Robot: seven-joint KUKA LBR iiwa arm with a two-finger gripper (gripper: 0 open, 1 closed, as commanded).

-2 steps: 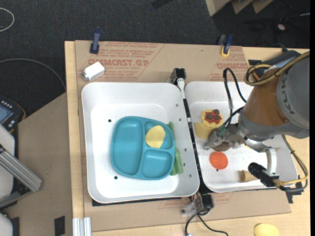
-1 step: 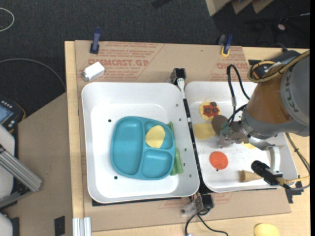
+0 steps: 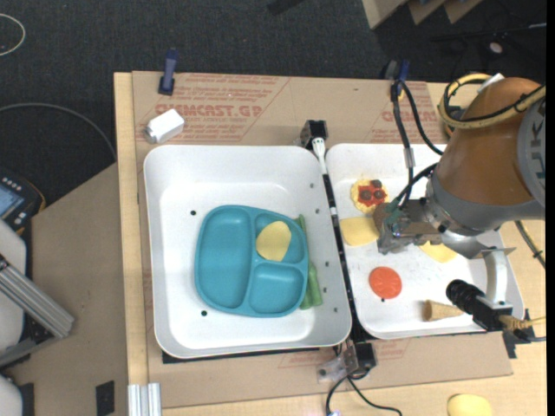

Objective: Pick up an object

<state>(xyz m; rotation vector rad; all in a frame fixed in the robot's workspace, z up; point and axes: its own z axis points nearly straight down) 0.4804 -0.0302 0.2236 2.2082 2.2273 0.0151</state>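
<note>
Grey arm [image 3: 486, 193] — broad orange band, black cables looped beside it, dark metal jaws

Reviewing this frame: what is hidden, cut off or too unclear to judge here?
- Gripper: its jaws are blurred and dark in the camera view, so open or shut is unclear.
- Right bin: its far right part sits under the arm.
- Yellow object: cut off by the bottom edge.

Bright, even overhead light washes the white bins [image 3: 243, 167] almost featureless; shadows stay soft, the dark floor [image 3: 78, 24] is dim, and fine detail looks slightly blurred.
</note>
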